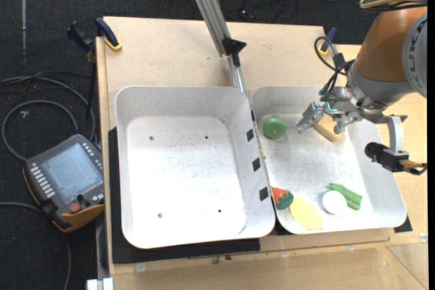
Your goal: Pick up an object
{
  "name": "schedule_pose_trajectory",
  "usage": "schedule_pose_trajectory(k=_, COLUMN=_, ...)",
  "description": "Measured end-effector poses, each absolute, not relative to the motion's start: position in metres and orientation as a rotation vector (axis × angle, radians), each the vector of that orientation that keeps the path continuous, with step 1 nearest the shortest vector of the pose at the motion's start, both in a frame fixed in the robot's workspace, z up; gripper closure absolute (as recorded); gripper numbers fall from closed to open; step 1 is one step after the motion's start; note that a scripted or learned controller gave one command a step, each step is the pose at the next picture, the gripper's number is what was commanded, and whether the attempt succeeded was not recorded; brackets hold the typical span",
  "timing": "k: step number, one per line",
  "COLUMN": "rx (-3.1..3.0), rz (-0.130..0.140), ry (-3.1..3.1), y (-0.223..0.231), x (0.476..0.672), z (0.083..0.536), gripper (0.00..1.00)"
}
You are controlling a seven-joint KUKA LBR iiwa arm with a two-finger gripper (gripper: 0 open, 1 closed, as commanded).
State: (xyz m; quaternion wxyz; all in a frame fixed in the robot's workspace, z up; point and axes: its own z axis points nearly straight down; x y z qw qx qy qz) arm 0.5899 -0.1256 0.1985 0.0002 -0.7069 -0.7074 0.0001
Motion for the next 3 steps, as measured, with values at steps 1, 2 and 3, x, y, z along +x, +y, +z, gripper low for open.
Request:
schedule_pose_trajectory(k=1, rx=-2.219, rz=0.006, ry=-2.217, y=-0.124, x=0.579, z=0.146, gripper=0.0)
schedule_pose_trajectory(k=2, rx=-2.221, rz=0.002, ry=-2.22, y=-0.123, x=0.579, z=0.093, gripper=0.0)
schedule_pose_trajectory(k=3, rx=-2.223, rz=-0.001, ry=-2.221, y=-0.123, x=0.579, z=0.105, gripper=1.0)
